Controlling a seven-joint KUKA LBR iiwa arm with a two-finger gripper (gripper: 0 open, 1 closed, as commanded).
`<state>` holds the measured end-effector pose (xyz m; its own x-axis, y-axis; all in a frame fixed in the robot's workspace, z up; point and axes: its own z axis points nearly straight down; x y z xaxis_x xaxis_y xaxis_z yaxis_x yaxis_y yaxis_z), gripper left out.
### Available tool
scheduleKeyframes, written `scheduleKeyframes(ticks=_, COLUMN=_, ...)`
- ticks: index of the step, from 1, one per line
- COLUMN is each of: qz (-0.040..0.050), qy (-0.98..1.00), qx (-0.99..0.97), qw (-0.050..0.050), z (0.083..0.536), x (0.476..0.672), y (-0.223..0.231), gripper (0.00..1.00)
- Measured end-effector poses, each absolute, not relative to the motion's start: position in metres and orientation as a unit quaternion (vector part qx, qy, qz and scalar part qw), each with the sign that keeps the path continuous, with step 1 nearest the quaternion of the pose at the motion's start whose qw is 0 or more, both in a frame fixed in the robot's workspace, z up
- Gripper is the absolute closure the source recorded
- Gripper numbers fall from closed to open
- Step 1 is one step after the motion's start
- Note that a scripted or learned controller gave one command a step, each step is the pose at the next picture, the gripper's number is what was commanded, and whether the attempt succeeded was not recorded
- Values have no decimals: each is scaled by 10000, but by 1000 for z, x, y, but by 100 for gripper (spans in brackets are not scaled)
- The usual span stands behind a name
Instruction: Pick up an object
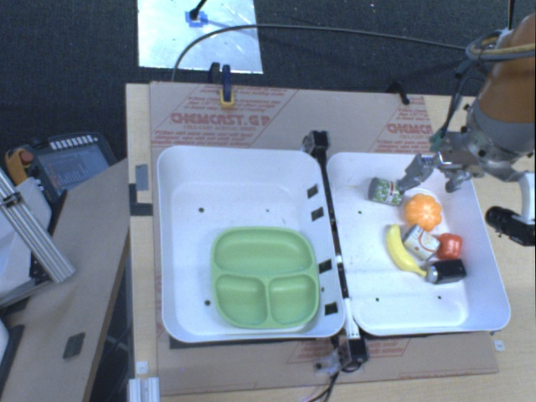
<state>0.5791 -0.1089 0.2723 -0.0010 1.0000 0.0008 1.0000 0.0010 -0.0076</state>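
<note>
Yellow banana (402, 253); lengthwise upper-left to lower-right

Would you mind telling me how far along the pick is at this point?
Nothing is lifted so far: the orange, banana and small green can all lie in the right bin. The gripper hangs open above the can, holding nothing. Descending, closing and lifting remain.

Bins: 2, white, side by side; left bin (180, 224), right bin (477, 304). Left bin contents: 1 green divided plate (265, 276), three compartments. Right bin contents: 1 orange (423, 211); 1 banana (402, 251); 1 green-labelled can (386, 192); 1 small white-labelled container (421, 243); 1 red item (450, 244); 1 black cylinder (446, 270); 6 loose items total.
</note>
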Motion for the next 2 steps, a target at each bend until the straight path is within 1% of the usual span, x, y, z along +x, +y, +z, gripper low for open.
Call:
scheduleKeyframes(ticks=1, qz=-4, qy=-7081, qx=-7061, qw=-8, z=277, x=581, y=-109, gripper=0)
scheduleKeyframes(ticks=2, qz=8, qy=-7073, qx=-7069, qw=6, z=233, x=577, y=-115, gripper=0)
